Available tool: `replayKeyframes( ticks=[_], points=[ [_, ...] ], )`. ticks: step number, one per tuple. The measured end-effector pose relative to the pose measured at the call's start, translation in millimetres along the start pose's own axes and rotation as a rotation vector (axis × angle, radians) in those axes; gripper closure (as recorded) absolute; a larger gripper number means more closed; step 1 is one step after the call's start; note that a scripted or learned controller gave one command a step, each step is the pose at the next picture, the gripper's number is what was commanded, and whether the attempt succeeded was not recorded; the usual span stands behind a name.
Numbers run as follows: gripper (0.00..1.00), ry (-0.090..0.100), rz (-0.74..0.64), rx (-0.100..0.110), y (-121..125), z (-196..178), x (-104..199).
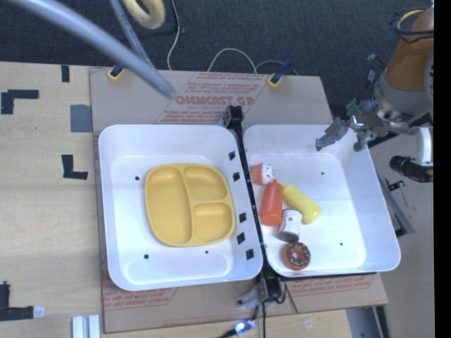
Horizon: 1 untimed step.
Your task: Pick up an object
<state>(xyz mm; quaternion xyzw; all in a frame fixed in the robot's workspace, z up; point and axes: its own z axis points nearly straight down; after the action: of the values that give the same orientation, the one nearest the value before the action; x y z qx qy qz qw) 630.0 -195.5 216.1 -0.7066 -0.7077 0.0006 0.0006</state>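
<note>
The right bin holds a small red and white piece, an orange bottle, a yellow bottle, a small white can and a chocolate doughnut, all clustered near its left wall. In the left bin lies a yellow divided plate. My gripper hovers over the right bin's far right corner, well away from the cluster. It is open, with nothing between its two grey fingers.
A black divider runs between the two bins. Both bins rest on a cardboard sheet. A grey pole crosses the top left. Loose cables lie behind the bins.
</note>
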Motion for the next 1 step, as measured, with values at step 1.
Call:
replayKeyframes(
  ticks=[1],
  points=[
    [0.0,0.0,-0.001,0.004,7.5,53.1,6.7]
  ],
)
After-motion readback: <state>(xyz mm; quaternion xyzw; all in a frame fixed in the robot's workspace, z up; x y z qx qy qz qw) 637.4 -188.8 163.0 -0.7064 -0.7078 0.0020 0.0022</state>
